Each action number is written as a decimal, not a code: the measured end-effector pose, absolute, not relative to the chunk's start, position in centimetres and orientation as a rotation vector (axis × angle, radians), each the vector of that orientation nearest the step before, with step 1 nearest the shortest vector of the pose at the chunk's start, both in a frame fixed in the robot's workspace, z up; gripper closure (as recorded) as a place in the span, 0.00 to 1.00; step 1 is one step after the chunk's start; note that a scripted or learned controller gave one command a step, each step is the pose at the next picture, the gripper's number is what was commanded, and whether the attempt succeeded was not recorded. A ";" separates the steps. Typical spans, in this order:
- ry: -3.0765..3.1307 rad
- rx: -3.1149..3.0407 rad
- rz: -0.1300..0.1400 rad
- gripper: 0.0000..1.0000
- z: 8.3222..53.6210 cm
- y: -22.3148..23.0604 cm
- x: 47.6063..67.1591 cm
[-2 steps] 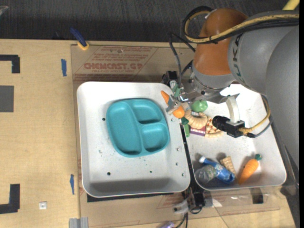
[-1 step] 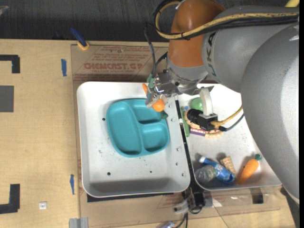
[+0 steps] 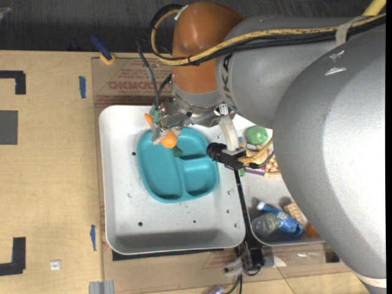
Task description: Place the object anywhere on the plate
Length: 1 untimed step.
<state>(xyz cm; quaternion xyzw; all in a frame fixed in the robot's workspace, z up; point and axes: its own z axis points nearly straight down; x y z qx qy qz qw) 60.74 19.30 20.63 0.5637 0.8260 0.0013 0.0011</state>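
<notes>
Orange object [image 3: 168, 140], small and rounded, sits right at the top-left rim of the teal plate [image 3: 165, 176], just under the gripper [image 3: 162, 126]. Looks like a toy piece, maybe plastic or foam fruit w/ a second orange bit just above it at the gripper; can't tell if it's one thing or two. Gripper hangs directly over that plate corner, and the orange thing seems to sit between or right below its tips, but the wrist hides the fingers, so I can't tell whether it's gripped or merely resting there.

Handling, as a guess: light, prob. hollow or soft, smooth skin so a bit slippery. Rounded shape means it could roll or squirt out of a two-finger pinch if taken off-centre. Not fragile-looking. Best hold would be across its widest middle, fingers square to it, moderate squeeze.

Plate is a divided one, one big compartment and two smaller ones, lying in the left bin [image 3: 122, 213]. Its raised rim is the risk: dropped on the rim near the gripper, the piece may roll off into the bin rather than inward. Toward plate centre is safer.

Right of the plate, in the right bin [image 3: 318, 241]: a green ball [image 3: 258, 135], a blue bottle [image 3: 278, 221], other small bits. Both bins on the counter [image 3: 49, 164].
</notes>
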 end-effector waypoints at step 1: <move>2.748 1.503 0.013 1.00 31.9 19.5 57.3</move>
